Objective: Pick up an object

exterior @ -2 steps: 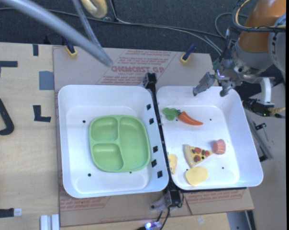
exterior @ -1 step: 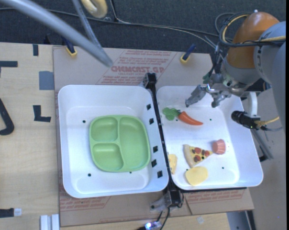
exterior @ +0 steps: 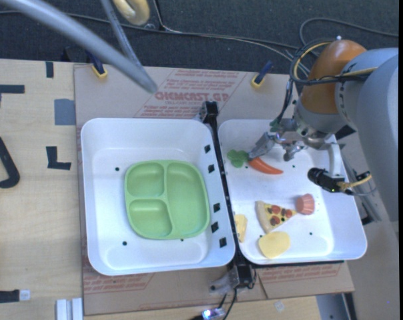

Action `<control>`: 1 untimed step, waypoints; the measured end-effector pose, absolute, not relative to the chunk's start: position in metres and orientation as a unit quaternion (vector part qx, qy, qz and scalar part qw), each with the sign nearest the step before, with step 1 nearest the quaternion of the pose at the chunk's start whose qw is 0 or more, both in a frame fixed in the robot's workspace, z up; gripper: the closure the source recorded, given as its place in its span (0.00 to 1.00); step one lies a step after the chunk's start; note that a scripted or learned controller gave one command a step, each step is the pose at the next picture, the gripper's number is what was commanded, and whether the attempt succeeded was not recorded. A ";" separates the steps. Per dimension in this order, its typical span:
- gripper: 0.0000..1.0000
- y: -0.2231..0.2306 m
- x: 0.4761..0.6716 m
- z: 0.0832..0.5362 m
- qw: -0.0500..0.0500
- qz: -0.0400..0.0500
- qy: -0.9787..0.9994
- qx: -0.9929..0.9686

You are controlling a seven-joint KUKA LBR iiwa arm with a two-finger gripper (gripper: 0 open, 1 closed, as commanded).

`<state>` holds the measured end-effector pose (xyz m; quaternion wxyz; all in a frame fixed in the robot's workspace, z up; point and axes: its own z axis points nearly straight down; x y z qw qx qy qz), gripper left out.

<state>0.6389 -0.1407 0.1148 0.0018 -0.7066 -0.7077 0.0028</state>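
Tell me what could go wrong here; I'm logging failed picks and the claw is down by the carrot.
1. The claw sits at the carrot's upper edge, off its middle, so a close may only clip or nudge it.
2. The carrot lies near the divider between the bins, so a push could wedge it there.
3. The carrot looks thin and flat on the bin floor, so it may slip out.

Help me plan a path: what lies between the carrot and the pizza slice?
In the camera view, bare white bin floor separates the carrot from the pizza slice.
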 end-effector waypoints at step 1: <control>0.00 -0.140 0.639 0.084 -0.001 0.001 -0.708 -0.706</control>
